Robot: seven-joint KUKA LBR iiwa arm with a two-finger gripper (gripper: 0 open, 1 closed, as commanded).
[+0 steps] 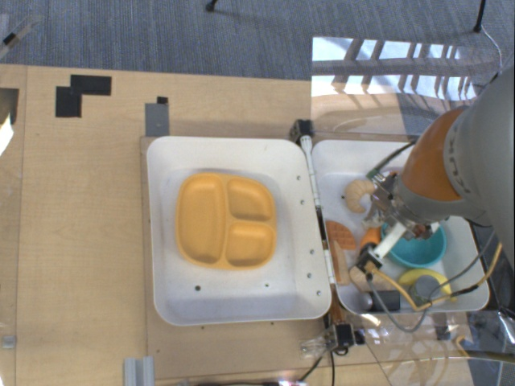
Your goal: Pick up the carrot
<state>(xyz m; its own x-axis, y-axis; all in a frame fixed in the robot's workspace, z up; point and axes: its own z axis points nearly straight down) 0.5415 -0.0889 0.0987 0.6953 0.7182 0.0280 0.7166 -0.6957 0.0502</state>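
1. The carrot [370, 236] is, as far as I can judge, the small orange piece lying in the right bin [346, 163], towards that bin's left side. It is showing only in part beneath the wrist.
2. The gripper [385, 214] is hanging just over the carrot's upper right. I cannot tell whether it is open, closed or touching the carrot.
3. Neighbours are crowding in: a flat ridged orange food piece [341, 236] is lying just to the left, a cream rounded piece [359, 193] is sitting above, and a teal bowl [422, 249] is sitting just to the right.
4. To grasp well, the gripper should be centring on the carrot alone and closing across its narrow width, because a descent drifting left is likely to catch the ridged piece.
5. Lifting should be going straight up, keeping clear of the bowl's rim.
6. The left bin [169, 288], bearing a yellow divided plate [227, 219], is lying well apart.
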